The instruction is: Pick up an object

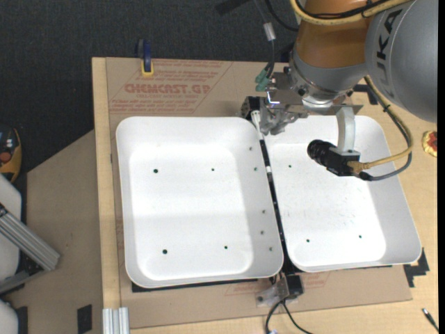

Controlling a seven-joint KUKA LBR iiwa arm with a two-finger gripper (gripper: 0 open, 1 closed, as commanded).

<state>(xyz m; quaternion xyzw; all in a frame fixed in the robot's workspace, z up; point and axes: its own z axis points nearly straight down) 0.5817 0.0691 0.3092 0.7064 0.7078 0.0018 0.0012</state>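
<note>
Now the big grey arm (410, 47) comes in from the right side at the top. It has an orange band (341, 2) around it. The claw (276, 119) is at the end of the arm. It hangs low at the far edge of the two bins, right where they meet. It is so dark and mixed up there that I cannot tell if the claw is spread or pressed together. I cannot see anything pinched in it.

The left bin (126, 186) is white with a few small dark dots on its floor. The right bin (396, 221) touches it side by side and has little dots too. I cannot tell which thing is the one to pick up, or where it is.

A black tube (327, 155) hangs over the right bin on a white bracket (345, 129) that comes down from the arm. A yellow cable (389, 161) runs out of it.

Both bins sit on a brown board (104, 117) on the table. The board has red letters (167, 88) near the far edge. A blue and yellow clip (145, 56) holds that far edge.
</note>
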